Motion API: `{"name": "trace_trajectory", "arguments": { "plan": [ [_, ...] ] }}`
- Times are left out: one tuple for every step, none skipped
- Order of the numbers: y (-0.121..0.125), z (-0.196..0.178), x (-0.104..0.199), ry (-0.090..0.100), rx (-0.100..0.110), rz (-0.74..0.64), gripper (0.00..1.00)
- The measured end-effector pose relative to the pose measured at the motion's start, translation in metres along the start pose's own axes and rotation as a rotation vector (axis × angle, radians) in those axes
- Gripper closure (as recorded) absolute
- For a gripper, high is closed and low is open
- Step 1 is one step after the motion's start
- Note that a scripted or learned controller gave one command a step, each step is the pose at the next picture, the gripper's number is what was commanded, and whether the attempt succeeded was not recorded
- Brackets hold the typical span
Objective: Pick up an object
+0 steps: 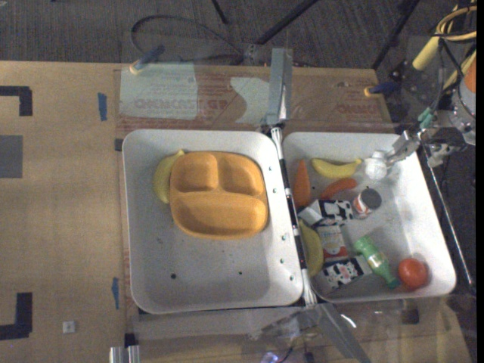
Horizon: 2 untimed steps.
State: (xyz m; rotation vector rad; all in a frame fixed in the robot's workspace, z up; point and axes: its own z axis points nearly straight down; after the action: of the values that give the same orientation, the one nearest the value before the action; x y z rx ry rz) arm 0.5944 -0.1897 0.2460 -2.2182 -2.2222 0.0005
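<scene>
The right bin (431, 203) holds several small items. A yellow banana (336, 167) lies at its far side, with an orange carrot (302, 182) and a second, redder carrot (338, 187) close by. Cow-patterned cartons (327, 212) (342, 271), a green bottle (376, 259) and a red tomato (413, 272) lie nearer the front. My gripper (398, 152) reaches in over the bin's far right corner, its tip right beside a pale whitish object (375, 166). Whether it touches or holds that object is unclear.
The left bin (204, 278) carries an orange divided plate (219, 193) resting partly on a yellow banana (162, 178). Another banana (311, 249) lies along the right bin's left wall. A small dark-capped jar (368, 200) stands mid-bin. A metal divider (277, 104) runs between the bins.
</scene>
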Motion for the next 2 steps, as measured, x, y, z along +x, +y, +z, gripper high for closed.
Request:
{"name": "trace_trajectory", "arguments": {
  "plan": [
    [-0.009,0.095,0.013,0.000,0.001,0.019,0.00],
    [0.010,0.160,0.029,-0.001,-0.003,-0.190,0.00]
  ]
}}
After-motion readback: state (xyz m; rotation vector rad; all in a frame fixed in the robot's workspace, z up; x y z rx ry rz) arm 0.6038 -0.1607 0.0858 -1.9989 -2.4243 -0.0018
